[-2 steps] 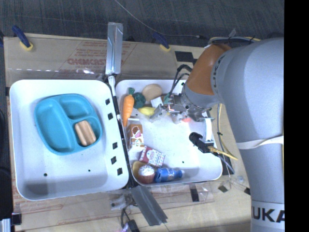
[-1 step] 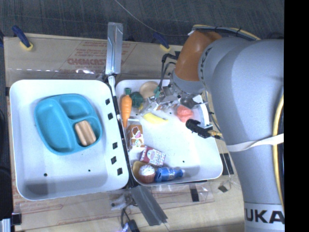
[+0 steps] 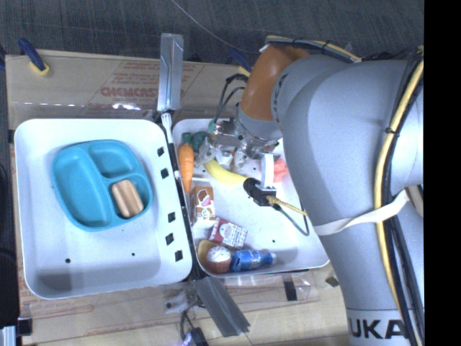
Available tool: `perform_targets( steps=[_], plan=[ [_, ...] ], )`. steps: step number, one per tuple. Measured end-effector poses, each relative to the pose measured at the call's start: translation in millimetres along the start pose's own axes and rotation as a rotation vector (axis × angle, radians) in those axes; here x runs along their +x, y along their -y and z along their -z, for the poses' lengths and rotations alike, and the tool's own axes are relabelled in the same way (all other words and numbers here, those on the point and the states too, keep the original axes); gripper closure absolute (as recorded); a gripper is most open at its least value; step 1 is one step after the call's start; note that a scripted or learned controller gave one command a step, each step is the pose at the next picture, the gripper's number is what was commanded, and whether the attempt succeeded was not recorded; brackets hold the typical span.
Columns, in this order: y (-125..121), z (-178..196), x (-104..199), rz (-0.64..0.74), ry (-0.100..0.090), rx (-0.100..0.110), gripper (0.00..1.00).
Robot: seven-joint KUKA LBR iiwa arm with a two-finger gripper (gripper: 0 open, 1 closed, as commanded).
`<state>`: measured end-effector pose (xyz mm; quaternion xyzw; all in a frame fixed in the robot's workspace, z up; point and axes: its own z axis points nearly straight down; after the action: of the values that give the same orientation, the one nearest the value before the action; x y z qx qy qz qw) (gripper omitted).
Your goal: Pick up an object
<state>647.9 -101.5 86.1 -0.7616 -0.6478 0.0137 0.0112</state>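
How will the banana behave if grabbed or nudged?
The banana is curved and smooth, so it will probably pivot or slide on the bin floor if nudged. It looks like a light, rigid toy. The carrot lies close by and may get bumped.

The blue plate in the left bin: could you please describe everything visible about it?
The blue plate looks like smooth plastic, rounded, with raised ridges splitting it into three compartments. It lies flat, right side up, on the floor of the left bin, towards its upper half. A brown sausage-like roll lies in its lower right compartment; the other two hold nothing.
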Motion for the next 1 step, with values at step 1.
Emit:
perform_targets(
  steps=[1],
  plan=[
    [2.0,8.6,-0.3,0.006,0.003,0.009,1.0]
  ],
)
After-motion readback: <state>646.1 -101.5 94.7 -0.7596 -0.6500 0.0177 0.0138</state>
